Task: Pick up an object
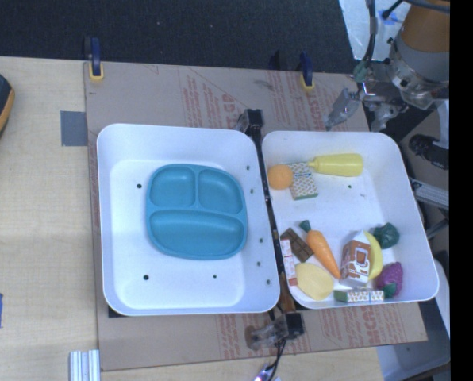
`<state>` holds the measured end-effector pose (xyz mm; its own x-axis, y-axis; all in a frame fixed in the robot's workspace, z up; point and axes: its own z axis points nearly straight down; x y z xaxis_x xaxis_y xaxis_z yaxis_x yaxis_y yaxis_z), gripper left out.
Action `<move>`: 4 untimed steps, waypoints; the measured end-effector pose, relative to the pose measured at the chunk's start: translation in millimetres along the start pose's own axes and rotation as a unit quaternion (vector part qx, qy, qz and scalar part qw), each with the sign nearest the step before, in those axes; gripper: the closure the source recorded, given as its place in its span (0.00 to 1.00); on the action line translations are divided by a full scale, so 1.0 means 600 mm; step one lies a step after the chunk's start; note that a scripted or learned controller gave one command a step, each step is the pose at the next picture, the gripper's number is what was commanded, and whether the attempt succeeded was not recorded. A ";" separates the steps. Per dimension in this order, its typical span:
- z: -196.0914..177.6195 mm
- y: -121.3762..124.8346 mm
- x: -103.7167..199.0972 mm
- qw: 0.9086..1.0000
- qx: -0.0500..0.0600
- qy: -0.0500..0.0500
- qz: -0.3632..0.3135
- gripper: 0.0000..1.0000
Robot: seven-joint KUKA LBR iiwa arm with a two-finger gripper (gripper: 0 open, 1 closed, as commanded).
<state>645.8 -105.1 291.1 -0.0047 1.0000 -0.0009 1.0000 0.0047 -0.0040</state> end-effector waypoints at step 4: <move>0.161 0.019 -0.075 1.000 -0.003 0.000 -0.001 0.00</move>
